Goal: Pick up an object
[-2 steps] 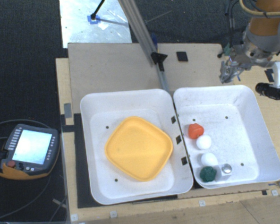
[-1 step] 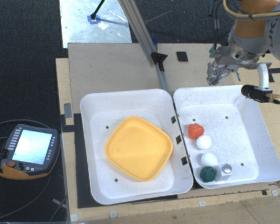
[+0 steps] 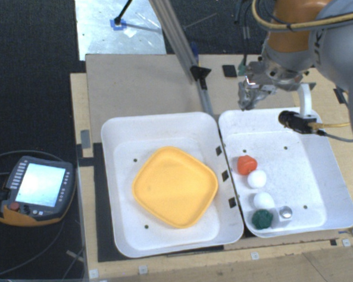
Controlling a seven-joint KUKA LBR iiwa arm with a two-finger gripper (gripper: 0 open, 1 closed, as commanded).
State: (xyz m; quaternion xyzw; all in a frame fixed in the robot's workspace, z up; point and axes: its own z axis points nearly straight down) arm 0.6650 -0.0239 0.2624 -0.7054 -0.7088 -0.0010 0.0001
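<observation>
A yellow plate (image 3: 175,186) lies in the left bin (image 3: 116,171). In the right bin (image 3: 321,158) a red-orange ball (image 3: 246,165) sits near the left wall, with two white balls (image 3: 257,179) (image 3: 263,199) below it in a row. A dark green ball (image 3: 263,219) and a small silver cylinder (image 3: 285,212) rest near the front edge. My gripper (image 3: 247,101) hangs above the far left corner of the right bin, well above and behind the balls, with nothing visibly between its fingers.
A slanted metal pole (image 3: 179,39) crosses the bench behind the bins. A teach pendant (image 3: 33,189) lies on the floor to the left. The right half of the right bin holds no objects.
</observation>
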